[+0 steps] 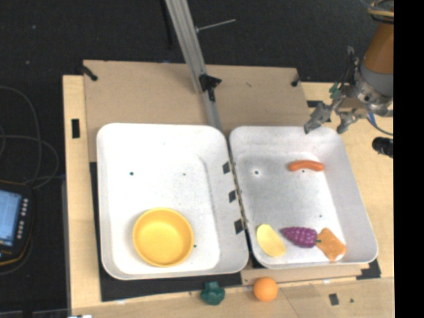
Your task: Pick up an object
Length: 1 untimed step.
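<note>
Two shallow white bins side by side on a tan bench (146,91). In the left bin (159,158), a yellow bowl (163,236) upright near the near-left corner, the rest of its floor bare but for small dark specks. In the right bin (278,191), four toy foods: an orange sausage (305,166) lying crosswise toward the far right, well apart from the others; along the near wall, a pale yellow banana-like piece (270,240), just beside it a purple bunch of grapes (299,236), and touching or nearly touching that, an orange carrot-like piece (330,244) in the near-right corner.

Outside the bins, on the bench's near edge: an orange ball (265,289) and, just left of it, a small dark green object (212,293), too small to identify.

Gripper (329,120) above the far-right corner of the right bin, fingers spread apart, nothing between them, well clear of every toy. Grey arm with orange band (379,55) at the far right. A slanted metal rail (192,52) crossing the far side between the bins.
</note>
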### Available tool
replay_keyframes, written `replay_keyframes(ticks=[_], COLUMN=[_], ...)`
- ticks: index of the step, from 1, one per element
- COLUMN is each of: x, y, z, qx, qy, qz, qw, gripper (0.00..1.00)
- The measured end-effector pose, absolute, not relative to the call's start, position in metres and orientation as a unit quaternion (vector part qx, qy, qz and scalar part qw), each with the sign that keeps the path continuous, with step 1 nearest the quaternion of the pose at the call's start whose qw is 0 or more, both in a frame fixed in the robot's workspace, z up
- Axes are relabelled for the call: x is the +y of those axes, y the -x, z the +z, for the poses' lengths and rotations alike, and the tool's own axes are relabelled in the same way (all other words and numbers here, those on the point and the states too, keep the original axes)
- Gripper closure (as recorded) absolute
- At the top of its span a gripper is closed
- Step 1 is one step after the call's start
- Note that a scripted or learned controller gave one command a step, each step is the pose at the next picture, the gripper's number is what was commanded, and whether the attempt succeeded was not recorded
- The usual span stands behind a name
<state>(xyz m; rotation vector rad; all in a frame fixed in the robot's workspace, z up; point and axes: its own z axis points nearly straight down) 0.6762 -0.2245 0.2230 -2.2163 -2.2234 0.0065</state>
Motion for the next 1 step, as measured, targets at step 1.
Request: replay_keyframes(ticks=[1], x=[-0.2186], y=[-0.6719], z=[0.1768], qx=[-0.709], qy=[0.705], qz=[0.0018], qw=[0.000], gripper=[0.00])
